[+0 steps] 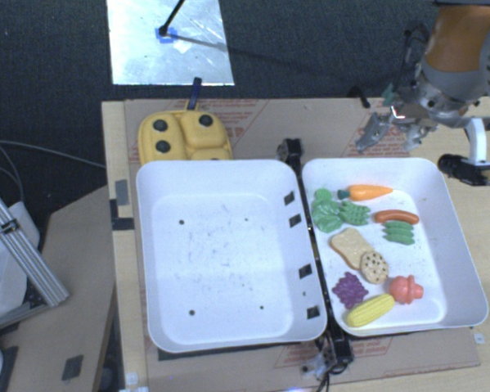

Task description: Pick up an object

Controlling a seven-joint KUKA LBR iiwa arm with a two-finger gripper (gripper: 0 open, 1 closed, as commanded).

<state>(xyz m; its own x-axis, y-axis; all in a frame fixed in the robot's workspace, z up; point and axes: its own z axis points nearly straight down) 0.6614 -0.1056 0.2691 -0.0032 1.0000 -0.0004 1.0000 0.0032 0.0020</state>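
the gripper (387,132) hung over the bare bench just beyond the far edge of the right bin (456,245), near that bin's far middle, not over its contents. its fingers pointed down and toward the left; whether they were open or shut could not be told, and nothing could be seen between them. the grey arm (459,53) with its orange band came in from the upper right corner.

all the toy food lay in the right bin. a carrot (368,191) lay near the far edge, with a leafy green piece (326,211) and a second green piece (355,215) beside it toward the inner wall. a sausage (396,217) and a green pod (398,234) lay toward the right side. a bread slice (349,245) and a cookie (374,265) touched each other at the middle. grapes (349,290), a corn cob (370,310) and a red piece (405,289) lay by the near edge.

the left bin (159,195) showed only faint scuffs and small dark dots. black clips (300,247) ran along the seam between the bins. a yellow tray (183,137) sat at the far edge of the bench behind the left bin. a shiny sheet (169,39) lay on the dark floor beyond. red print on the bench cardboard was too small to read.
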